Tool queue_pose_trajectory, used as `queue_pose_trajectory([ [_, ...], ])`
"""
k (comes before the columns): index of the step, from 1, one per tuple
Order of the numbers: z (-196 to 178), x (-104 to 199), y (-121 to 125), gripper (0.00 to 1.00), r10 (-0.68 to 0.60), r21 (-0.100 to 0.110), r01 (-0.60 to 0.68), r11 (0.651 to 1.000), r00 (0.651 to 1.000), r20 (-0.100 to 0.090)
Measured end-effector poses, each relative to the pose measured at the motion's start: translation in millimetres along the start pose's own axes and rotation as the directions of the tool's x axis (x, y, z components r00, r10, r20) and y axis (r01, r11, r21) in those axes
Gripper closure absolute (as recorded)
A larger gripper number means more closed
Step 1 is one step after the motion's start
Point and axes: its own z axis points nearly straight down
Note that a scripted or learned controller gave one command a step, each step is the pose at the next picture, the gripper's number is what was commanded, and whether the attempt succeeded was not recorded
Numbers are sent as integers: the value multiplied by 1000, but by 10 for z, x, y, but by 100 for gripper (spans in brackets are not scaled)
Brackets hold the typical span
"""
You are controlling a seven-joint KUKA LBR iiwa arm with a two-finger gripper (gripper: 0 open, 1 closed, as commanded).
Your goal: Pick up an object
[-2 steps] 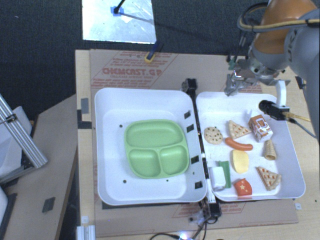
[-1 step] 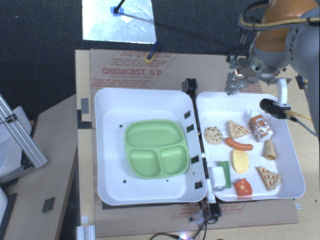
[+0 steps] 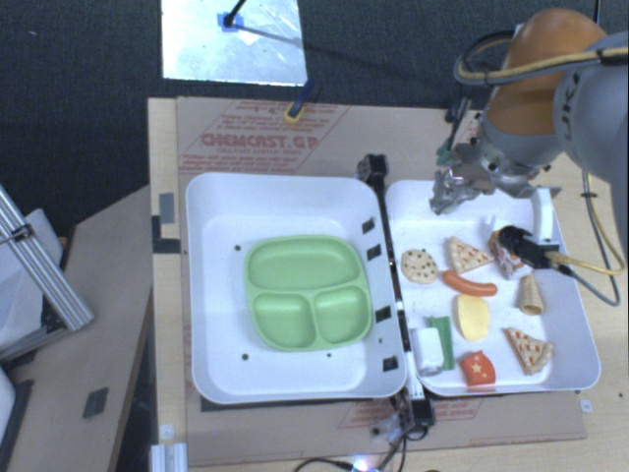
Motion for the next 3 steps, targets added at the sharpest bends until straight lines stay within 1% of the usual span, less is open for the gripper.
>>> queue_pose_trajectory([
  [1, -73, 186, -581, 100, 6, 1, -6, 1000, 1000, 0],
  [2, 10, 317, -1114, 100, 7, 2, -7, 1000, 1000, 0],
  [3, 38, 391, -1086, 100, 3, -2, -3, 1000, 1000, 0],
])
